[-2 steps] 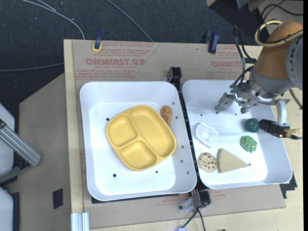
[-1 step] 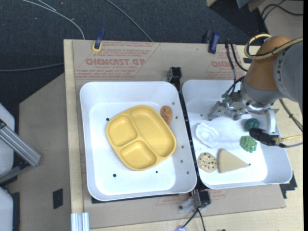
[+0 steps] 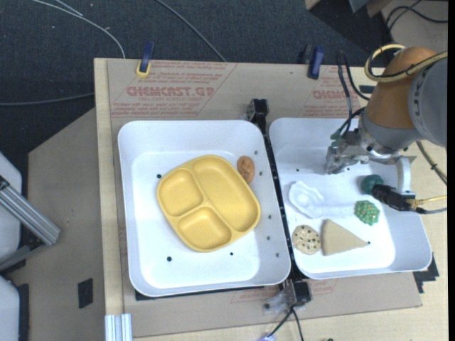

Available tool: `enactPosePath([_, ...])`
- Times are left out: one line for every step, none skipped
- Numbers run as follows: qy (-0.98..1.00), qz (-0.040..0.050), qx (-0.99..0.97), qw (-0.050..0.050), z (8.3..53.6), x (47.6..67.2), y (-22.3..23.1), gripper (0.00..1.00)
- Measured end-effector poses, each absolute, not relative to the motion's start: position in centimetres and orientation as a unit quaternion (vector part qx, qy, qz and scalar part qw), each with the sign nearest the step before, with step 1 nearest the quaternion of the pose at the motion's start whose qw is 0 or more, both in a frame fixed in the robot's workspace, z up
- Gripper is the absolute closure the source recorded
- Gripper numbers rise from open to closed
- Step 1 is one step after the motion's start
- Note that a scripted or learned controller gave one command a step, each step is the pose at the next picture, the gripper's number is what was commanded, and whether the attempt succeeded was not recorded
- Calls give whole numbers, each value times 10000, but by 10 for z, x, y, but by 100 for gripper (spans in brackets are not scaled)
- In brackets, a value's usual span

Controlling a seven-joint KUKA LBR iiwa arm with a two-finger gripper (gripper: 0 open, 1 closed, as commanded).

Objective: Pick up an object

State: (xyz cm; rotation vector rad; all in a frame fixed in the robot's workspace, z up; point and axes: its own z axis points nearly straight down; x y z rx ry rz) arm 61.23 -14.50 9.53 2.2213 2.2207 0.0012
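I see the grey arm with its orange band [image 3: 398, 84] reaching in from the right and bent down over the right shallow white plastic bin [image 3: 412, 261]; the tool [image 3: 344, 156] sits low in that bin's upper part, above bare floor; from this slant I cannot tell the state of the tool, and nothing shows in it.

Candidate objects all lie loose in the bins; in the right bin, a crumpled white soft piece [image 3: 306, 197] lies left of centre, below and left of the tool, apart from it; a round tan cookie with dark chips [image 3: 306, 239] lies near the bin's lower left corner, just beside a beige wedge-shaped block [image 3: 343, 238]; a small green bumpy ball [image 3: 367, 212] sits above the wedge's right end; a teal rounded object [image 3: 371, 184] sits near it, just under the arm's wrist.

The left shallow white plastic bin [image 3: 135, 190] bears a yellow three-compartment plastic tray [image 3: 207, 202], turned at a slant; a small brown egg-shaped piece [image 3: 246, 168] rests at the tray's upper right edge.

Both bins stand on a cardboard-covered surface [image 3: 178, 84].
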Motion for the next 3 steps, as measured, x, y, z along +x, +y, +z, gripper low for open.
enactPosePath([7068, 11, 7074, 23, 144, 605, -147, 100])
enactPosePath([7075, 15, 7067, 27, 195, 598, -141, 100])
enactPosePath([7074, 11, 7068, 21, 224, 599, -141, 100])
